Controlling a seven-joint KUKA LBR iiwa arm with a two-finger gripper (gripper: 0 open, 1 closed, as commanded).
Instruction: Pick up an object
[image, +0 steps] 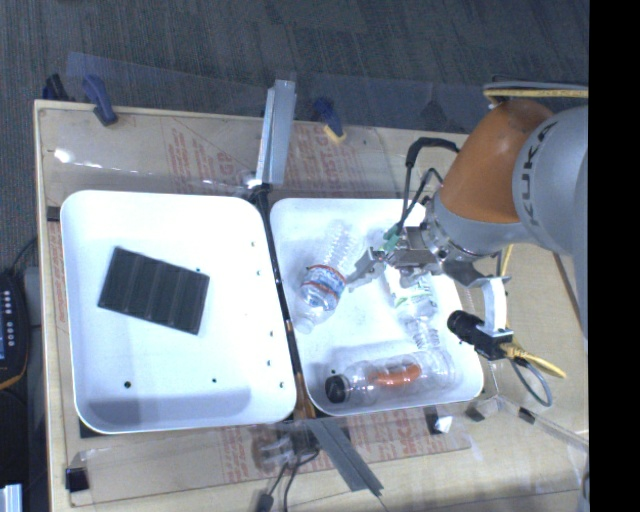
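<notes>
In the right bin lie three clear plastic bottles. One with a blue label lies tilted at the centre left. Another with orange contents and a black cap rests along the front wall. A third clear bottle lies on the right side, partly under the arm. My gripper hangs over the middle of this bin, just right of the blue-label bottle, open, with nothing between its fingers. One fingertip comes close to that bottle's shoulder.
The left bin holds a flat dark ribbed rectangle. A divider rail separates the bins. A black cable fitting and a yellow cable hang over the right bin's right rim.
</notes>
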